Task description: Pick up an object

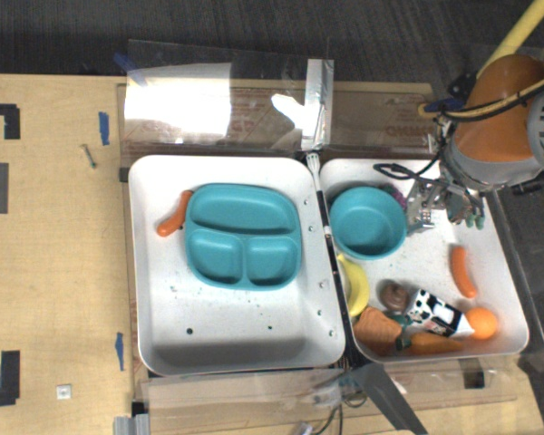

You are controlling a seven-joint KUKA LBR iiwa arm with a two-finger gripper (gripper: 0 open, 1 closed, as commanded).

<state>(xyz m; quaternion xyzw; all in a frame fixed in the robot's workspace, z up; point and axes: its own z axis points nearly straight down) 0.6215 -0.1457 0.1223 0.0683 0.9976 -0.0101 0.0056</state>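
Hovering hand (446, 205) (grip state unclear), just right of teal bowl (367, 220), orange sausage (463, 271) below

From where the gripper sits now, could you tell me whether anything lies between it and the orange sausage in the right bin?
Nothing visible does. The gripper is at the right bin's upper end, beside the teal bowl; bare white floor separates it from the orange sausage.
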